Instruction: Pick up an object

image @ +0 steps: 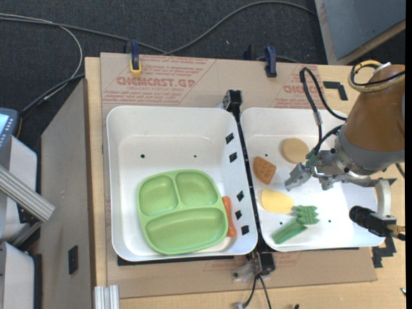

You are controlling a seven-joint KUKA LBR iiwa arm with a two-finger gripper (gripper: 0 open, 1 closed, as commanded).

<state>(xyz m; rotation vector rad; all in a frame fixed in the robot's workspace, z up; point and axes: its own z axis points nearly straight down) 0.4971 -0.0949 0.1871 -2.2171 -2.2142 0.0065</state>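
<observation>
- Bench [161, 76]: brown board carrying two white bins side by side. Landmark for every position below is the black divider [239, 166] where the bins meet.
- Left bin [122, 172]: holds a green sectioned tray [183, 210] lying well left of the divider; an orange carrot-like piece [228, 216] lies between the tray and the divider, long axis running along it.
- Right bin [341, 234]: holds four loose items, all right of the divider.
- Arm [376, 114]: orange band and grey wrist over the part of the right bin farthest from the divider.
- Gripper [302, 176]: low over the bin floor, tips toward the divider. Fingers look slightly parted with nothing between them; judged from a small, cluttered patch.
- Green leafy toy [296, 223]: long axis slanted, far from the divider at its leafy end.
- Tan round piece [295, 150]: farther from the divider than the waffle.
- Yellow piece [277, 201]: nearest candidate; lies just divider-ward and toward the camera from the tips, long axis roughly across the divider.
- Brown waffle-like piece [264, 169]: near the divider, level with the tips.
</observation>
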